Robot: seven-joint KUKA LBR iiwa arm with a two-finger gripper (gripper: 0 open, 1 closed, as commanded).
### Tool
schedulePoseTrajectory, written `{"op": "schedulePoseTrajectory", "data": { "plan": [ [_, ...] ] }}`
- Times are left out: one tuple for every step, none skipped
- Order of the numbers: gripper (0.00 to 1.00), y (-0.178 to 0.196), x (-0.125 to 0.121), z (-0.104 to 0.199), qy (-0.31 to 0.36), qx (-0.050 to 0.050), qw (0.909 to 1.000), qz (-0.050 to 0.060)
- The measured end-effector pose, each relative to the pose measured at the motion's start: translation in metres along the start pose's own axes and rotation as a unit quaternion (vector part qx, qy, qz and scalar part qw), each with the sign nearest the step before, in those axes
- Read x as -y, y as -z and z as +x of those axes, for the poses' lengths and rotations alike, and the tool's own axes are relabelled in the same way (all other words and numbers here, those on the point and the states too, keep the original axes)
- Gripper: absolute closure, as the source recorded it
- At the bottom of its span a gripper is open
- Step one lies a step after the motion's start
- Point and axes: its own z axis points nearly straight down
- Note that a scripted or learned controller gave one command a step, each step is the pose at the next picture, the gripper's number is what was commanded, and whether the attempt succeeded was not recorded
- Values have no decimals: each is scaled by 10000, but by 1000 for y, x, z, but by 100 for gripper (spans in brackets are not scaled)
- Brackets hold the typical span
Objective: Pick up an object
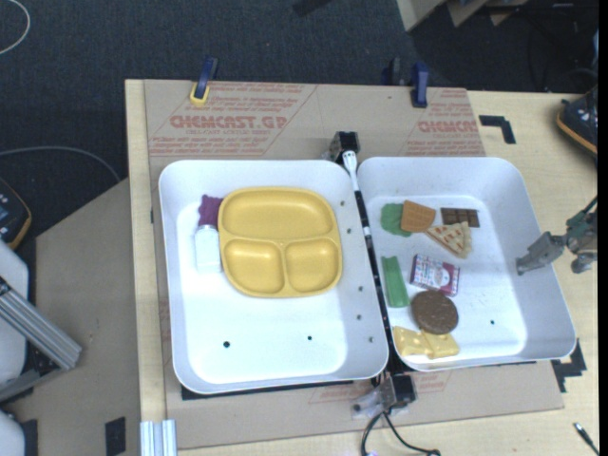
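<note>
The pale table (95, 283) carries two white bins (266, 350) over dark carpet. The right bin (503, 283) holds about eight small food pieces (435, 312); the left, one yellow tray (280, 240). My fingers (534, 257) at right edge: state unclear.

Evenly and brightly lit from overhead, no hard shadows anywhere; only thin soft shading under the rims of the two shallow white plastic bins (180, 255) at lower centre of the frame. Mild glare on the bins' glossy floors, whites close to washed out. Soft sheen across the yellow three-compartment plastic tray (280, 240) left of centre. Dim and nearly featureless over the dark carpet (114, 27) along the top. Overall slightly soft, low-resolution, small items right of centre lacking fine detail
</note>
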Motion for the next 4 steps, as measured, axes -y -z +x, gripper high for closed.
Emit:
{"op": "schedulePoseTrajectory", "data": {
  "plan": [
    [0,6,-3,0,20,21,10000,-61],
    [0,-58,-3,-1,14,1,10000,-23],
    [0,-114,-2,10,19,-1,10000,-26],
    [0,-154,-2,11,16,5,10000,-35]
  ]
}}
